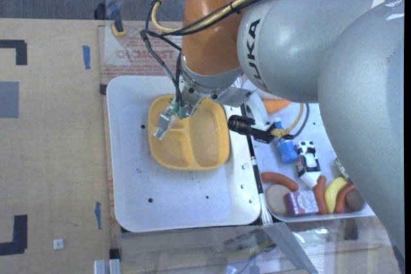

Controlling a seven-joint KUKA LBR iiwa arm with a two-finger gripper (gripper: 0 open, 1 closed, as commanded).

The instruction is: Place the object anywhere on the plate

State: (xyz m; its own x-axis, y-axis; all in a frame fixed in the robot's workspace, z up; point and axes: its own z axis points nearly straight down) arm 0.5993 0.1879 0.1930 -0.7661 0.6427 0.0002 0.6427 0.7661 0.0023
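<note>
Yellow divided plastic plate (191,138), smooth and rounded-square, lies in the left white bin (128,157) under the grey arm (308,29) lettered "KUKA", whose gripper (168,119), its grip impossible to judge, hovers at the plate's left rim, toy foods (314,192) filling the right bin.

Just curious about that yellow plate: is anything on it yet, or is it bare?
Cannot tell for sure. The yellow plate looks bare where visible, but the claw hangs over its left part and hides some of it.
</note>
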